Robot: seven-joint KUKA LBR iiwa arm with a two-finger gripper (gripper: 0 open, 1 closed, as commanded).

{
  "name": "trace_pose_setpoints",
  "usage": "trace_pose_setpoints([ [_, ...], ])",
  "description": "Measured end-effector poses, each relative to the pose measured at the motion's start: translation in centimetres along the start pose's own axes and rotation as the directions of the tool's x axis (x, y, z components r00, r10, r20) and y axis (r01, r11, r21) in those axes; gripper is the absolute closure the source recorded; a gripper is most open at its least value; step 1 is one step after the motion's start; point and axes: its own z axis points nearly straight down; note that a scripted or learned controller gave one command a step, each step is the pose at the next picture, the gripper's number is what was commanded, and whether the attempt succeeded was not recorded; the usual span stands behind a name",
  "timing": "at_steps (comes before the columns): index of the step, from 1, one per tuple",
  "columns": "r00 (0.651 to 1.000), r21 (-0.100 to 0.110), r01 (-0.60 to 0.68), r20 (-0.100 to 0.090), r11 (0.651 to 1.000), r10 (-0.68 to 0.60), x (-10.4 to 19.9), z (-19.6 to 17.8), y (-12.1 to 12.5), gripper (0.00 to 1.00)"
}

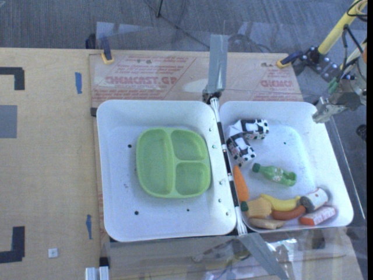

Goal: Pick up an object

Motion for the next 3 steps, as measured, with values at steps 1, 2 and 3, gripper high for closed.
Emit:
trace_pose_setpoints([
  [1, 1.000, 0.000, 0.000, 0.000, 1.000, 0.000, 0.0, 0.0, 0.0, 0.00],
  [2, 0.913, 0.000, 0.409, -0.002, 0.913, -0.409, 2.2, 12.6, 2.3, 0.00],
  [3, 0.762, -0.007, 0.648, 0.005, 0.762, -0.648, 3.6, 15.0, -5.4, 0.00],
])
